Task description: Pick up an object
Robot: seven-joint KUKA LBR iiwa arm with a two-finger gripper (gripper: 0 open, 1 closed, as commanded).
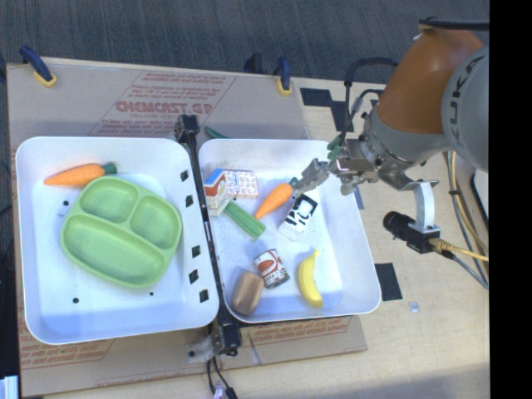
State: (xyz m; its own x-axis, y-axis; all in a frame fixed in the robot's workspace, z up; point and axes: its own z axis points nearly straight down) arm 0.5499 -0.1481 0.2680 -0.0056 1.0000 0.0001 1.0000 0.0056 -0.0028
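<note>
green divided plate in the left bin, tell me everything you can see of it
The green divided plate is pale green, looks like moulded plastic, with rounded corners and three shallow compartments: one long one along its lower left side and two smaller ones toward the upper right. It lies flat and right side up, turned at a slant, on the floor of the left bin. Nothing lies in it. An orange carrot lies just above it, apart or barely touching.

Light wooden bench (432, 306) carries a printed cardboard sheet (166, 98), held at its far edge by blue clamps (38, 65). Two shallow white bins sit side by side on the cardboard, left bin (33, 248) and right bin (353, 264), touching along a black joint. Black tape patches (386, 281) and a yellow cable (470, 252) lie on bare bench right of the bins.
</note>
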